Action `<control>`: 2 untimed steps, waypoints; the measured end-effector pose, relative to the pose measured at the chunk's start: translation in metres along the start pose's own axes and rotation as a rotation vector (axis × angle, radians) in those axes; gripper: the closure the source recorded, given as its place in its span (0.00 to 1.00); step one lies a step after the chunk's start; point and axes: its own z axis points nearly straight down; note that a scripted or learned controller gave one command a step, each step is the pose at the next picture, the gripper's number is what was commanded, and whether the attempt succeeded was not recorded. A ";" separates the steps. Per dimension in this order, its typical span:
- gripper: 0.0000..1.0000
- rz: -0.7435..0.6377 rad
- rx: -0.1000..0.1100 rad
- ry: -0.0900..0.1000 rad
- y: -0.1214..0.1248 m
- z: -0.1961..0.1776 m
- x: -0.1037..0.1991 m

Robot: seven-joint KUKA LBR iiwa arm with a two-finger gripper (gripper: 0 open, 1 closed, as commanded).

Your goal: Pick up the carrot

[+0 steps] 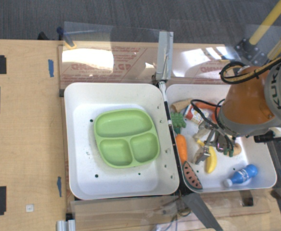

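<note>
Below the watermelon-slice toy [192, 176] at the right bin's near-left corner, the small orange carrot [181, 147] lies along the left wall, so the gripper [208, 147], whose opening I cannot tell, should shift left and straddle its width.

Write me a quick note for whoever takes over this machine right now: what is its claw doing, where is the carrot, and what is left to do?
Claw: low in the right bin, over the yellow banana; nothing visibly held, and its state cannot be told.
Carrot: lying at the right bin's left wall, between the green toy above and the watermelon slice below, left of the claw.
Done: arm is down among the toys; carrot not yet lifted.
Left: shift the claw left onto the carrot, close on it, lift.
Left bin holds the green divided plate.
</note>
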 end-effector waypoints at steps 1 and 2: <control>0.00 0.013 0.001 0.001 0.004 0.000 -0.014; 0.00 0.300 0.000 0.002 0.005 0.001 -0.027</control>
